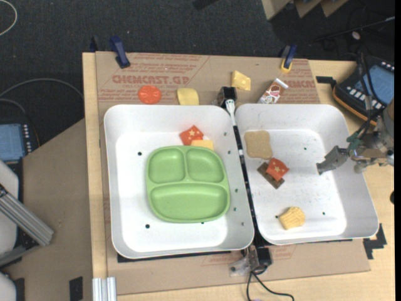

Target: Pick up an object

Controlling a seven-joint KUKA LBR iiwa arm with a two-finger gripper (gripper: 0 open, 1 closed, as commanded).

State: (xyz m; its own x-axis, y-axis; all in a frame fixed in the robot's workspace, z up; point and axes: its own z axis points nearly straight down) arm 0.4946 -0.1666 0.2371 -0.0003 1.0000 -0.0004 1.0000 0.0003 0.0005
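Observation:
My gripper hangs over the right side of the right bin, reaching in from the right edge of the view. It is tilted and partly cut off. To its left in this bin lie a red block with a yellow star on a brown piece, a tan slice and a yellow ridged piece. The gripper stands apart from all three, with nothing seen in it.
The left bin holds a green divided plate, a second red star block and an orange-yellow piece. Behind the bins on the cardboard lie an orange disc, two yellow pieces, a small carton and blue clamps.

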